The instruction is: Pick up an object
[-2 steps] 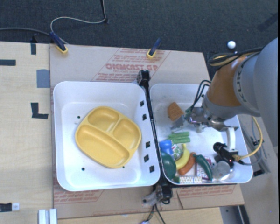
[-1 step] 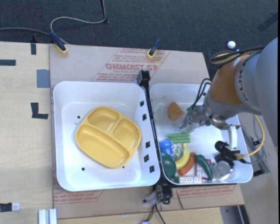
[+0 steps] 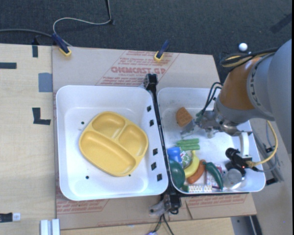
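The arm is reaching in from the right and is hanging low over the right bin [image 3: 257,180], in its upper half. The gripper [image 3: 195,122] is sitting just beside a small brown piece, like a slice of bread [image 3: 183,116], which is lying alone on the white floor near the upper left of that bin. The fingers are standing slightly apart, as far as the dark shapes allow one to judge, and nothing is lying between them; the bread is just to their left, maybe touching one tip, but this is hard to tell at such a slant.

So the step in hand is the approach to a grasp, and no lifting is happening yet. The other possible objects are crowding the lower part of the same bin: a green flat piece [image 3: 188,144], a blue piece [image 3: 174,153], a yellow banana [image 3: 192,166], a dark green vegetable [image 3: 177,173] and an orange-red sausage shape [image 3: 198,172], all touching or overlapping. The left bin [image 3: 63,146] is carrying a yellow divided plate [image 3: 113,143], well apart from the gripper.

The next move is probably asking for a small shift to the left, so that the fingers are standing on both sides of the bread, then a closing and a straight lift. The bread is lying free, so it looks an easier choice than the pile.
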`<state>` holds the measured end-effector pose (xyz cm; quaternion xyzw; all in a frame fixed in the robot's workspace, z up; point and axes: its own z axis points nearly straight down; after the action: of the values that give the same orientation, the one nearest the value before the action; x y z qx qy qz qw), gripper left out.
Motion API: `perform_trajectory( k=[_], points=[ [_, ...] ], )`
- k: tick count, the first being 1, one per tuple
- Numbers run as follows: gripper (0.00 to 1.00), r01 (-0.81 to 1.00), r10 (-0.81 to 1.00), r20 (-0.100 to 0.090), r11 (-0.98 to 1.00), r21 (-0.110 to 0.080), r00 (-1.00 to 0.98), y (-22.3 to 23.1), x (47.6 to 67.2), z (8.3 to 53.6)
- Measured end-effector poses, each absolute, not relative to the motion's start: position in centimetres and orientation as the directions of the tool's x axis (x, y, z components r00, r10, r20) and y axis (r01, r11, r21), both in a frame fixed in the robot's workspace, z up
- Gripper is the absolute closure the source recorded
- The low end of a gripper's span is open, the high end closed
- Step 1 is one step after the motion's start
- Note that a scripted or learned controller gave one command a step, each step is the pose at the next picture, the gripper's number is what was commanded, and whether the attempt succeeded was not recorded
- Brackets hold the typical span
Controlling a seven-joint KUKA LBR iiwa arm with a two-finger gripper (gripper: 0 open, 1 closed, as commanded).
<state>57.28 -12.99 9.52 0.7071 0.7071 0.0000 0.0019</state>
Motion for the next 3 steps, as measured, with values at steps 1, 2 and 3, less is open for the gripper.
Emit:
perform_trajectory(
  k=[1,2,3],
  points=[
    [0.00,1.000,1.000,-0.003,0.000,0.002,0.000,-11.77,56.92,8.54],
    [1.00,1.000,1.000,-0.003,-0.001,0.003,0.001,-11.77,56.93,9.53],
    [0.00,1.000,1.000,-0.003,0.000,0.002,0.000,-11.77,56.92,9.52]
  ],
)
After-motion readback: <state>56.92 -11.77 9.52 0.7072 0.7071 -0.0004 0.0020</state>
